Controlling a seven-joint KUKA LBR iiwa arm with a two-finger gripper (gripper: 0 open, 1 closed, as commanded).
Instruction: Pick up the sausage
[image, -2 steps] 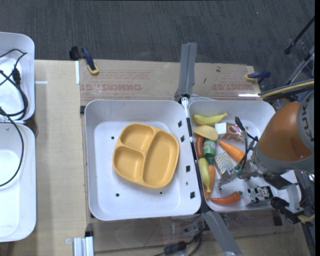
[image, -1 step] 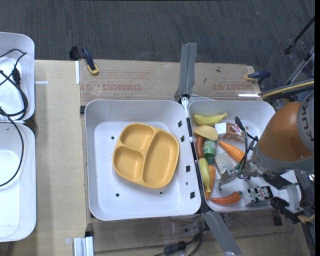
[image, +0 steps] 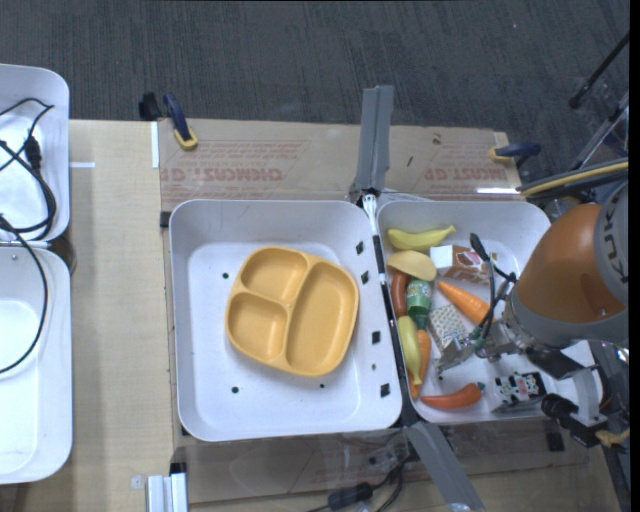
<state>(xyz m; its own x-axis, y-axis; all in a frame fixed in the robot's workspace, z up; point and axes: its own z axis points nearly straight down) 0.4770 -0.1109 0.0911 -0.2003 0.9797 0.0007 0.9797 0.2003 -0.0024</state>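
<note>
Beside the yellow three-compartment plastic plate (image: 292, 310) lying in the left white bin (image: 190, 300), the right white bin (image: 530, 215) is holding a heap of toy foods, and the pincer (image: 462, 350) is hanging low over its middle. The reddish-orange curved sausage (image: 452, 397) is lying untouched at that bin's near edge, farther from the plate than the pincer. Whether the pincer is spread or pressed together I cannot tell, so the pickup is looking not yet done.
</note>
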